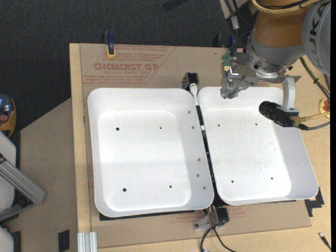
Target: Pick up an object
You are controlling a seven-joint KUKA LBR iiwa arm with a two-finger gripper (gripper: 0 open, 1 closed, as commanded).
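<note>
Hovering at the far left corner of the right bin [252, 156], pincer [231, 91] open-or-closed can't tell; object to grab, its spot, weight and hold point can't tell either.

Grey arm [321, 22], broad orange band [281, 14], silver wrist [262, 63], dark cables [227, 1].

Bench [131, 64] is a brown board with red print near its far edge (reads CHEMCAST GP). Two shallow white bins sit directly on it: left bin [97, 140] and right bin [302, 161], side by side, a black strip [202, 135] running between them. Black fitting [189, 80] at the strip's far end. Blue-and-yellow clamp [109, 43] on the board's far-left edge. Small dark dots on both bin floors.
</note>
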